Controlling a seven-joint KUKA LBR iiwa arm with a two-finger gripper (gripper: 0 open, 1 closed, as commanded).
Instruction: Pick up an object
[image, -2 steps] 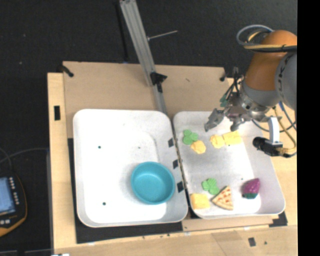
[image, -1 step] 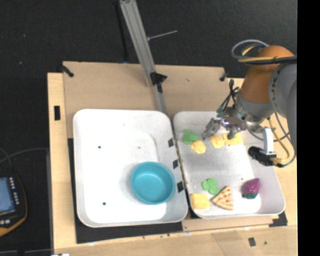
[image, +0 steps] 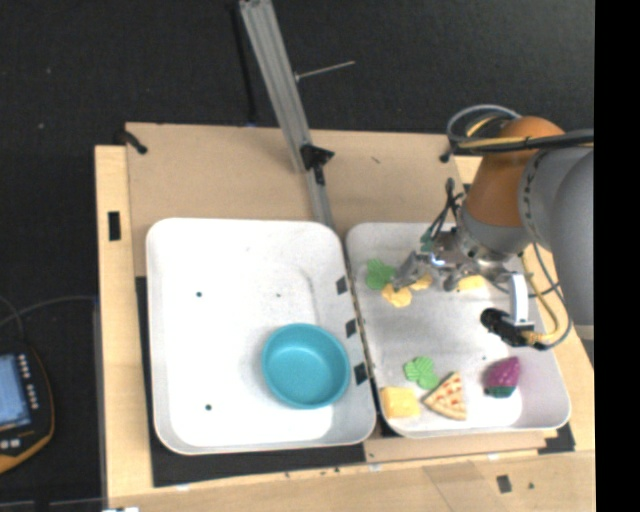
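Showing no readable brand, label or writing anywhere on the bench (image: 230, 170), the bins or the toys. Counting two white bins side by side: the left bin (image: 200, 270) carrying one teal bowl (image: 304, 364) toward its five o'clock corner, the right bin (image: 440, 320) carrying the toy foods. Counting in that right bin one green leafy piece (image: 378, 274) at about ten o'clock, one yellow piece (image: 398, 296) just beside it and slightly lower, one more yellow piece (image: 471, 285) near one o'clock, partly hidden under the wrist, one green piece (image: 421, 372) toward six o'clock, one yellow-orange block (image: 400, 403) at seven o'clock by the rim, one pizza slice (image: 447, 397) touching or just beside that block at six o'clock, and one purple piece (image: 502, 376) at four o'clock. Reaching in from three o'clock, the grey arm with its orange band hanging over the upper part of the right bin, with the gripper (image: 425, 268) pointing toward nine o'clock, close to the yellow piece and the green leafy piece. Seeing nothing clearly lodged between the fingers; cannot tell whether spread or closed, given the blur and the slant.
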